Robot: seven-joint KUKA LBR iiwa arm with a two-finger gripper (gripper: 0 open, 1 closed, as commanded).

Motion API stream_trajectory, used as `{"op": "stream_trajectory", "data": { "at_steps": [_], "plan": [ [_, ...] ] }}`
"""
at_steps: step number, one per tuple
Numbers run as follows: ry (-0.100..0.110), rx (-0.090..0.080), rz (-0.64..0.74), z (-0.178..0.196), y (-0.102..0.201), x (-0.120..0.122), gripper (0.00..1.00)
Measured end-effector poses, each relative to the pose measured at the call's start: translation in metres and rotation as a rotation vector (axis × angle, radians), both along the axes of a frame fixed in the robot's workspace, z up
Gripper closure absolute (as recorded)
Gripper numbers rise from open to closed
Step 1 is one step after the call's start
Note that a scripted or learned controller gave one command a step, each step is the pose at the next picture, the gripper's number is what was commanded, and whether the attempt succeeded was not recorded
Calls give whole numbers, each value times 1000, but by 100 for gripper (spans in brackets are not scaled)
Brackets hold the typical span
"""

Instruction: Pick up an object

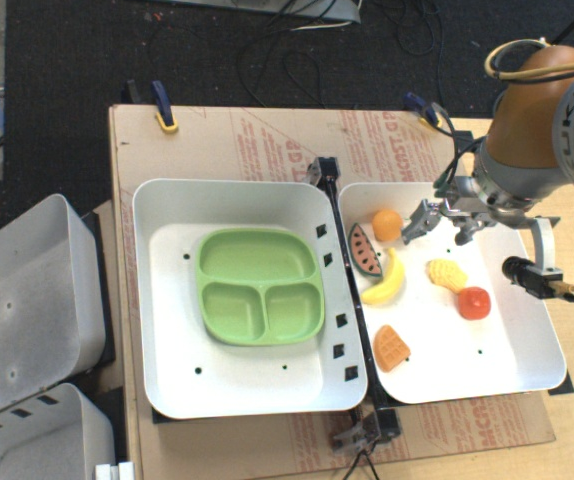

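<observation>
You have two shallow white bins side by side on a cardboard-covered bench [267,133]. The left bin [157,298] holds a light green divided tray [262,286] with three compartments, lying flat near the bin's middle. The right bin [527,358] holds the toy food you can choose from: an orange [387,224] near the far left corner, a watermelon slice [366,249] just beside it against the left wall, a banana [387,281] curving below the slice and touching or nearly touching it, a yellow corn cob [446,274] near the centre, a red tomato [474,303] just right of and nearer than the corn, and an orange waffle-patterned piece [391,348] lying apart toward the near left part of the bin. The arm comes in from the right with its orange band uppermost, and the gripper [445,224] hangs over the far part of the right bin, between the orange and the corn, above and slightly beyond the corn. Its two fingers stand spread apart with nothing between them; one fingertip [414,226] points toward the orange and the other sits closer to the wrist. No piece of food is touching the fingers as far as you can see from this slant. A yellow-handled clamp [166,111] grips the bench's far left edge, and another white tub [27,288] sits off the bench on the left.
</observation>
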State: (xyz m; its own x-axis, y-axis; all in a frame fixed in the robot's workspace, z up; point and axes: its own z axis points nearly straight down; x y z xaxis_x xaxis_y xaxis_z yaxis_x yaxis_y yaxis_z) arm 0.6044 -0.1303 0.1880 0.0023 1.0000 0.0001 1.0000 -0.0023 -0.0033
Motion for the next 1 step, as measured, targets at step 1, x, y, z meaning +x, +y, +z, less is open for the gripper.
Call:
{"op": "stream_trajectory", "data": {
  "at_steps": [1],
  "plan": [
    [1,1,0,-61,7,-4,0]
  ]
}}
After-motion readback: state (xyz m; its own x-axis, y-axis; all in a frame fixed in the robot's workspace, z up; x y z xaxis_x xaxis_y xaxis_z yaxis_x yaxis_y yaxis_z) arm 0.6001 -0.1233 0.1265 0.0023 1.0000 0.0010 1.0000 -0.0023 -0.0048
